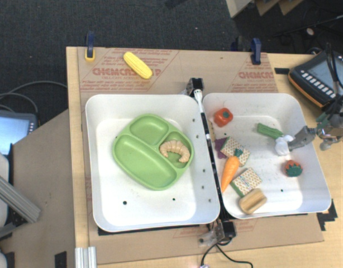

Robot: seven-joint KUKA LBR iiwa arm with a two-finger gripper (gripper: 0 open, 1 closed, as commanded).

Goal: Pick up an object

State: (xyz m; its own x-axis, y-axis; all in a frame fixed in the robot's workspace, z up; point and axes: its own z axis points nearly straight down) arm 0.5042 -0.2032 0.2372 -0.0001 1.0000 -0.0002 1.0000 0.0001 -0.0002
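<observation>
The end effector (284, 144) sits in the right bin (305, 197) – tip against a white object (281, 146) beside a green piece (268, 130); its opening cannot be made out.

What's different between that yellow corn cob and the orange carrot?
The corn cob is yellow and stubby; the carrot is orange and tapers to a point. The corn cob lies outside the bins on the brown board, while the carrot lies inside the right bin among other items. Both look like toy vegetables lying flat.
</observation>
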